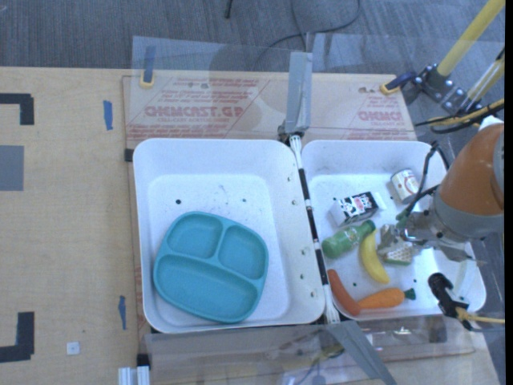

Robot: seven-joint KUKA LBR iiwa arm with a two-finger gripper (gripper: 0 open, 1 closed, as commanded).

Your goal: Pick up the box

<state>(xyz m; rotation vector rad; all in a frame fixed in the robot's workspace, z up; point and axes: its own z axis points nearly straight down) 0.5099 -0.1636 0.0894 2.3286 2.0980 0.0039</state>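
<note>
— Looking down at the right bin, which one is the box?

— The small carton near the middle of that bin, lying flat and turned a little askew. It is black and white, with printed faces and squared edges, and looks like glossy card. Nothing is touching it.

— What lies around it?

— Just below it a green bottle, smooth and rounded, lies on its side at a slant. Beside that is a yellow banana, curved and plastic-looking. Along the bin's near wall lies an orange carrot with a green tip, and next to it a red-orange, chili-like piece. Up toward the far right corner sits a white can or cup with red markings — too small to read.

— And the arm?

— It comes in from the right, its orange band over the bin's right edge. The gripper hangs low over the bin, right of the banana and below and to the right of the box, apart from it. Grey metal, with something pale and crumpled at its tip; whether the fingers are spread or pressed together I cannot tell.

— The other bin?

— The left bin holds a teal tray — matte plastic, rounded corners, three compartments. Both bins are shallow white plastic, speckled with dark flecks.
</note>
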